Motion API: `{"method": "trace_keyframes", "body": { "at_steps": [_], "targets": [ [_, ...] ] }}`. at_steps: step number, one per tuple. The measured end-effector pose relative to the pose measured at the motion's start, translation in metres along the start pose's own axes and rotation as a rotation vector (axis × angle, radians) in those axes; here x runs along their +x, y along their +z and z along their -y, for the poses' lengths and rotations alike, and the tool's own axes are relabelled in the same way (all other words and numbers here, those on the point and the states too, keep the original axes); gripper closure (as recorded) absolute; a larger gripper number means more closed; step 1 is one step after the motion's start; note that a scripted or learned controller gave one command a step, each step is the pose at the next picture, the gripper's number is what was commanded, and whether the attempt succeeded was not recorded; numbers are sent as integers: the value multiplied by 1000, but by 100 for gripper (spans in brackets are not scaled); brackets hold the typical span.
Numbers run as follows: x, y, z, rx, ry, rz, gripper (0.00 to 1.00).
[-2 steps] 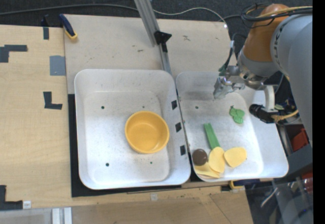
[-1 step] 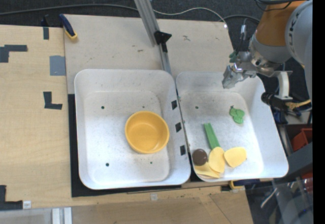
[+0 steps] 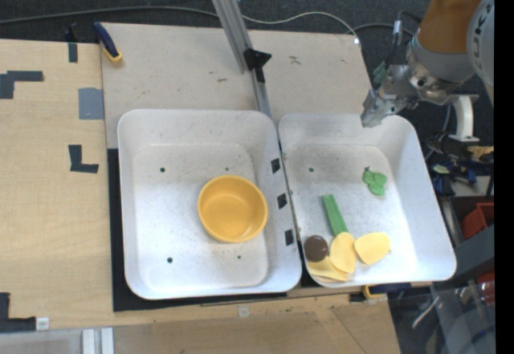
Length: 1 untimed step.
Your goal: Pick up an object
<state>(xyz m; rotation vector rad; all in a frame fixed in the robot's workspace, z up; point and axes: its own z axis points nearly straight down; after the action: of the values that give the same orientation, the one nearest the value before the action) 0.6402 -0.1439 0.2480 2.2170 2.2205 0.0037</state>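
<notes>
Over the right bin's far-right corner hangs the gripper, carrying nothing I can see. Pickable pieces crowd the near edge: yellow slices, brown disc, green stick. Touching neighbours could spoil a grasp.

**Pincer above the right bin's far corner**

The pincer hangs over the right bin's far rim. Below it lie a green lump, green stick and yellow pieces. Far left sits a yellow bowl.

Arm cut off at right edge — gripper fingers blurred.
</notes>
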Motion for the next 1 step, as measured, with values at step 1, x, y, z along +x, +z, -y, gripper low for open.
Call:
{"method": "trace_keyframes", "body": {
  "at_steps": [1],
  "targets": [
    [64,6,-10,5,-5,-2,100]
  ]
}}
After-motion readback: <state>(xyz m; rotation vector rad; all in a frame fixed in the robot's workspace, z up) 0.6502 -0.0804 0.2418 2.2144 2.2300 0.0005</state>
